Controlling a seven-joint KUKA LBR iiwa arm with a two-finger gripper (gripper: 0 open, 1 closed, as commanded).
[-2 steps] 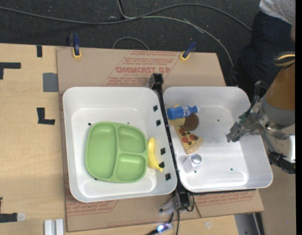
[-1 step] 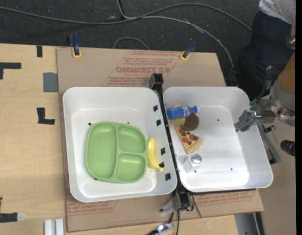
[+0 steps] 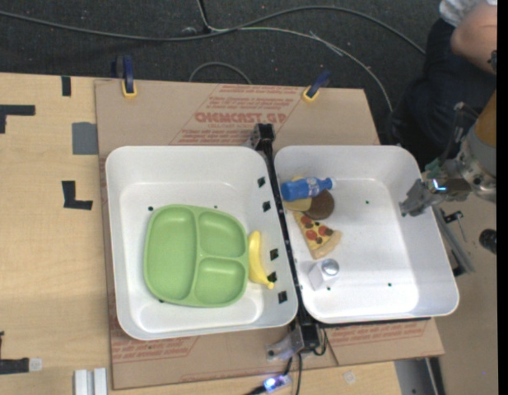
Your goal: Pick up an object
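The right bin (image 3: 402,245) holds a blue bottle (image 3: 304,188) at its back left, with a brown round object (image 3: 323,205) just below it. A pizza slice toy (image 3: 319,237) lies nearer the front, and a small silver-white object (image 3: 323,271) sits below that. In the left bin (image 3: 126,220) rest a green divided plate (image 3: 196,255) and a yellow banana (image 3: 258,259). My gripper (image 3: 417,200) hangs over the right bin's right rim, well away from all the objects. Nothing is seen between its fingers.
Both bins sit on a cardboard sheet (image 3: 229,113) held by two clamps at the back. A black divider strip (image 3: 274,212) runs between the bins. Cables (image 3: 237,31) cross the dark floor behind. A person (image 3: 476,15) stands at the top right.
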